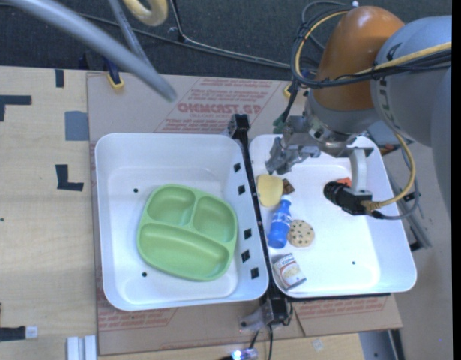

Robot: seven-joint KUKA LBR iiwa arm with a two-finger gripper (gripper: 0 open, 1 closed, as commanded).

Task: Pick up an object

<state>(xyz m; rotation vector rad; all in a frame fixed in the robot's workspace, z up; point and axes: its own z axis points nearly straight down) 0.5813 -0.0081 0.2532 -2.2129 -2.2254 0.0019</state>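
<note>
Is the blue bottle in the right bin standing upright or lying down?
Lying down: the blue bottle rests lengthwise on the right bin's floor, beside the cookie.

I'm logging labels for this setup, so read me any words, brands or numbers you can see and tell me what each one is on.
"CHEMCAST GP": red print on the brown board under the bins, letters soft, so this reading is unsure.
Smaller red lines above and below it: too blurred to read.
Label on the small can: too small to read.
Blue bottle: no legible text.

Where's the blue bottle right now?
In the camera view, the blue bottle lies in the right bin, near its left wall, just below the yellow piece and touching or nearly touching the cookie on its right.
</note>
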